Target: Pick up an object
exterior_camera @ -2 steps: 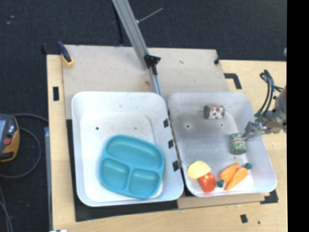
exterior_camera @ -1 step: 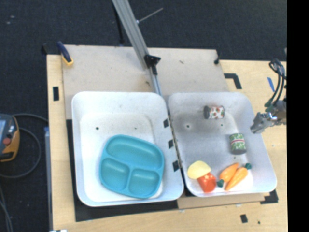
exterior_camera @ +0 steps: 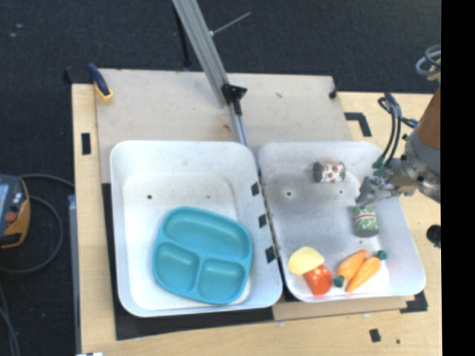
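Note:
My gripper (exterior_camera: 369, 193) reaches in from the right over the right bin (exterior_camera: 297, 206), near its right wall. Directly below it in the view lies a small green and white can (exterior_camera: 364, 220), close to or touching the gripper's tip; I cannot tell which. A second small can (exterior_camera: 329, 172) with a red and green label lies on its side farther back. At the bin's front sit a yellow piece (exterior_camera: 305, 259), a red pepper (exterior_camera: 318, 280) and orange carrots (exterior_camera: 361, 269).
The left bin (exterior_camera: 133, 176) holds a blue divided plate (exterior_camera: 202, 254) at its front. A slanted metal rail (exterior_camera: 204, 47) runs from the top down to the gap between the bins. Cables hang at the arm on the right.

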Available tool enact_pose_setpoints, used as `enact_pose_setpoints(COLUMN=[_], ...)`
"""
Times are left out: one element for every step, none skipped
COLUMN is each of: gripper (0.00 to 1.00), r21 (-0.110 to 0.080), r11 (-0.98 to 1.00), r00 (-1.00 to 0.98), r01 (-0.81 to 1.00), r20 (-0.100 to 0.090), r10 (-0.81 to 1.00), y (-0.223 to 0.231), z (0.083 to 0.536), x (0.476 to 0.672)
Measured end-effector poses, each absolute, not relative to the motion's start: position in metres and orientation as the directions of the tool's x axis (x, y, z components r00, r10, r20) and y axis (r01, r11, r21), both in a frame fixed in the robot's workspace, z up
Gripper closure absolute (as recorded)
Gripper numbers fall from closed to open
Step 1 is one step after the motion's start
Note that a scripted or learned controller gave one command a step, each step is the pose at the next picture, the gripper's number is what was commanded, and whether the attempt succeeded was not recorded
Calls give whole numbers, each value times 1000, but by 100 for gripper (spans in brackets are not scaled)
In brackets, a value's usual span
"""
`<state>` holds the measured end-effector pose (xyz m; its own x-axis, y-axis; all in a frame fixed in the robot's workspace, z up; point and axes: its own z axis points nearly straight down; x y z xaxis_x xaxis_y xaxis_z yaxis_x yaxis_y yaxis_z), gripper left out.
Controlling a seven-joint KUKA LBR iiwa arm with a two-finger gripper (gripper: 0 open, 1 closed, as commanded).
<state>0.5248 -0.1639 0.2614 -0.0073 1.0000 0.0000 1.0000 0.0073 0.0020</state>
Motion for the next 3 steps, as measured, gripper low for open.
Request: enact_pose_setpoints(gripper=[100,100,100], r21=[2,3,1], r11=[8,8,7], r00=[-8,-8,-7], r01=[1000,1000,1000], r20=[0,1,1], r10=[1000,1000,1000], y=[-104,-55,-10], z=[258,259,250], x=[520,531,527])
